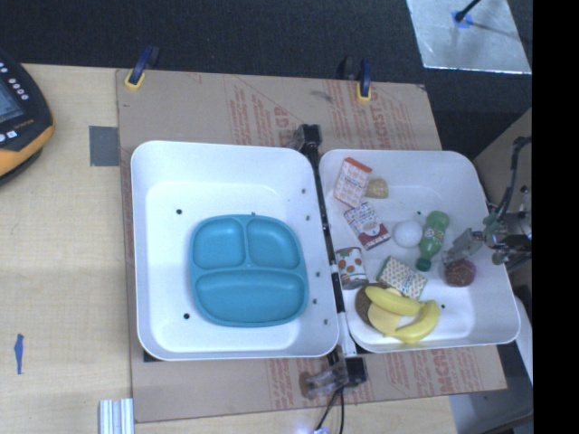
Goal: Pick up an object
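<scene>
Red lettering is being shown on the brown cardboard sheet (271, 107) under the bins, but the words are too faint to be read. Red print is being carried on two small white packets (351, 183) in the right bin (488, 319); no word is being made out. Nothing legible is being displayed on the yellow handheld device's (18, 116) screen.

We see the left bin (149, 242) offering open floor all round its blue divided plate (247, 269), widest along the far side. The right bin (470, 174) is crowded: packets (352, 181), a green bottle (431, 237), a white ball (407, 234) and bananas (403, 315) lie close together, leaving open floor mainly at its far right corner.
</scene>
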`<state>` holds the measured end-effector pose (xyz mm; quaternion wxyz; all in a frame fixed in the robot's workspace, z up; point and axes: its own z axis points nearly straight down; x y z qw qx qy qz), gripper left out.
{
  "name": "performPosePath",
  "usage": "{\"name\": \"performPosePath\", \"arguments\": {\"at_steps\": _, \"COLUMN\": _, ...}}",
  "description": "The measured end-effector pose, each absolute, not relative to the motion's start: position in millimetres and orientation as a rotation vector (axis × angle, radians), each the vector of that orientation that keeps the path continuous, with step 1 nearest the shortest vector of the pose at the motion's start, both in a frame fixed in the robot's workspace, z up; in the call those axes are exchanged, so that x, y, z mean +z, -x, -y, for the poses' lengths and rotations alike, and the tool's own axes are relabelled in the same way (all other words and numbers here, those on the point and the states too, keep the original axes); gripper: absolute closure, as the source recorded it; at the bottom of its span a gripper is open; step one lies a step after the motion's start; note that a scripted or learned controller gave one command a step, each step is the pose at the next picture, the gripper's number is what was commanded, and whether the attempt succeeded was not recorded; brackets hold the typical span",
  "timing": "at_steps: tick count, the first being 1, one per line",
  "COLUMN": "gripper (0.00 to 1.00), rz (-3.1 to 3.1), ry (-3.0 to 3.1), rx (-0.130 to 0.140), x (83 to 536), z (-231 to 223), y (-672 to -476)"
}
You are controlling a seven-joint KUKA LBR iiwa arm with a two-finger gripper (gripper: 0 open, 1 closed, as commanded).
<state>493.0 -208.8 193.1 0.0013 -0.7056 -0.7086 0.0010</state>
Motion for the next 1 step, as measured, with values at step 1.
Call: {"name": "performPosePath", "arguments": {"at_steps": 1, "gripper": 0.00, "rz": 2.229, "ry": 2.202, "rx": 0.004, "x": 86.1, "z": 148.3, "y": -539.2}}
